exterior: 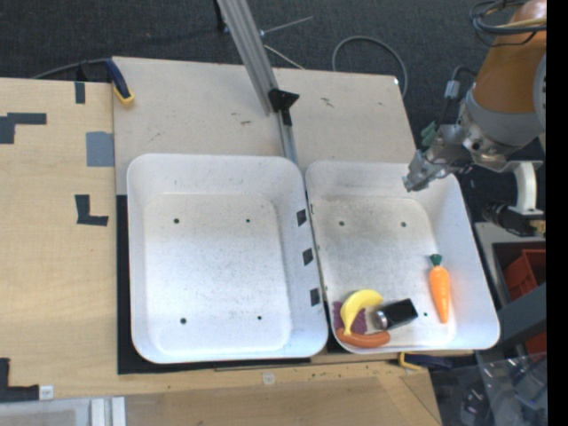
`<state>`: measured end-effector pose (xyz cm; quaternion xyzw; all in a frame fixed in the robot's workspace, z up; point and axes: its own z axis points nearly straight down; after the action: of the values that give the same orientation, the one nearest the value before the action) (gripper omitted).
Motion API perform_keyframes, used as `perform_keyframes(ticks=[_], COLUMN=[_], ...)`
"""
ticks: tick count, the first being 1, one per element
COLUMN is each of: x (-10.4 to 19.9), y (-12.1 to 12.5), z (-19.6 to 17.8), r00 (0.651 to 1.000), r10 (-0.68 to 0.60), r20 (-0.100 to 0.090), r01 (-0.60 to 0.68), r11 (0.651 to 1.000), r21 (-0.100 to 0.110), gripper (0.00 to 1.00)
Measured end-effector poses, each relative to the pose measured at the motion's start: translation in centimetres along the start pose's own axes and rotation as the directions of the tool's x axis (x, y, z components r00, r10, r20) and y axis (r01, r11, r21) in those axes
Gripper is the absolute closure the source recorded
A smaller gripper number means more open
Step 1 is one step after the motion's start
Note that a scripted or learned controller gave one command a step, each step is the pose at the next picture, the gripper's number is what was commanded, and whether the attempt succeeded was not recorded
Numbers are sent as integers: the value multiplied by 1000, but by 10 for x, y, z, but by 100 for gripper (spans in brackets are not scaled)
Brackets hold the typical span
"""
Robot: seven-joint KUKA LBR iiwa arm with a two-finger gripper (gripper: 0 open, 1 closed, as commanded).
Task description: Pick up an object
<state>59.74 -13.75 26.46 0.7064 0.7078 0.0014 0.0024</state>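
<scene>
While the arm (506,78) reaches in from the right, its gripper (417,180) hangs over the far right corner of the right bin (373,193), close to the bin's rim; whether it is released or clenched cannot be told from this angle, and nothing is seen in its grasp. Objects for picking lie in the right bin's near end. An orange carrot (439,291) with a green top rests near the right wall, lengthwise along it, well apart from the gripper. At the near left corner a yellow banana (358,304) curves over a small black block (397,313), which lies just beside it to the right. A red sausage-shaped item (364,337) lies along the near wall, below the banana and touching or nearly touching it. A purple piece (338,313) shows at the banana's left, too small to identify. Left bin (213,256) sits alongside the right one, rims adjoining. A metal rail (257,60) crosses the bench (195,105) beyond the bins
</scene>
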Motion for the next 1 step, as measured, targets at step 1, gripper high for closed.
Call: perform_keyframes(ticks=[1], x=[53], y=[-12], z=[14], r00=[1000], r10=[-3], r20=[-3], r01=[3], r11=[1000], r21=[9], gripper=[100])
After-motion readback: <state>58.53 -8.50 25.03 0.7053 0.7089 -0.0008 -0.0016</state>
